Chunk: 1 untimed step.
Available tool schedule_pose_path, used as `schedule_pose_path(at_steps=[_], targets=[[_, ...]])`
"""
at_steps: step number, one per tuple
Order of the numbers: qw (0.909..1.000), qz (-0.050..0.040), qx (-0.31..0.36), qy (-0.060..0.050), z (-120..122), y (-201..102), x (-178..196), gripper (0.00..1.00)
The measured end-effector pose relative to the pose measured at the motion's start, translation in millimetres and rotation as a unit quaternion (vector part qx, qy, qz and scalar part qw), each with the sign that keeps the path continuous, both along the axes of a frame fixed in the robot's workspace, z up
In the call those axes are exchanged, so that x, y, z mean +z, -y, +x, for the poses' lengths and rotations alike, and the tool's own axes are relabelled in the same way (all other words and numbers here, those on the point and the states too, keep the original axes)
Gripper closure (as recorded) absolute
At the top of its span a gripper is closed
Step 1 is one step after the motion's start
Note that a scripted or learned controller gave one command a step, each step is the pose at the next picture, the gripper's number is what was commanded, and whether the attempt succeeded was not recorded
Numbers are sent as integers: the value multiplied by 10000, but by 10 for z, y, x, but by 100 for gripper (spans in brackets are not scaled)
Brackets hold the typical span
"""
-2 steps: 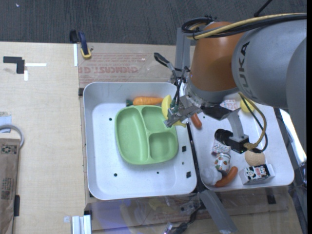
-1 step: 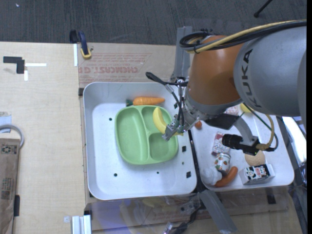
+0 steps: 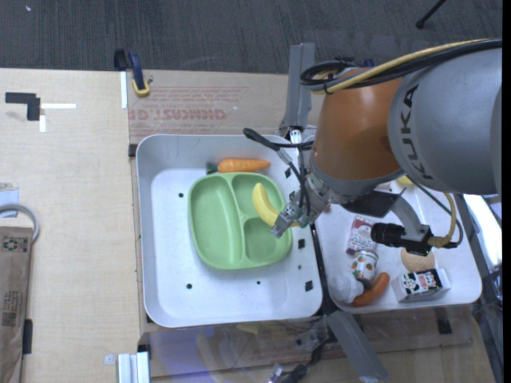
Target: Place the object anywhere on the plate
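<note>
A green divided plate (image 3: 219, 222) lies in the left white bin (image 3: 172, 294). A yellow banana (image 3: 263, 200) rests on the plate's upper right compartment. My gripper (image 3: 285, 222) hangs over the plate's right rim, just below and to the right of the banana's lower end. Its tips are small and partly blurred, and whether they touch the banana is unclear. An orange carrot (image 3: 243, 165) lies in the bin just beyond the plate's far edge.
The right bin (image 3: 467, 294) holds a small carton with a cow print (image 3: 421, 282), a red sausage-shaped toy (image 3: 369, 292), a white packet (image 3: 361, 236) and a few more items, partly under the arm. A brown paper bag (image 3: 14, 286) sits at the bench's left edge.
</note>
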<state>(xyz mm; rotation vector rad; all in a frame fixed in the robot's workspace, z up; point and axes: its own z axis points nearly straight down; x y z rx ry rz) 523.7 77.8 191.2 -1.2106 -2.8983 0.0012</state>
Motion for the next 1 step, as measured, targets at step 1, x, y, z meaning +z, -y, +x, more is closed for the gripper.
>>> schedule_pose_path(at_steps=[1], targets=[[10000, 0, 1, 2, 1, 1, 1, 0]])
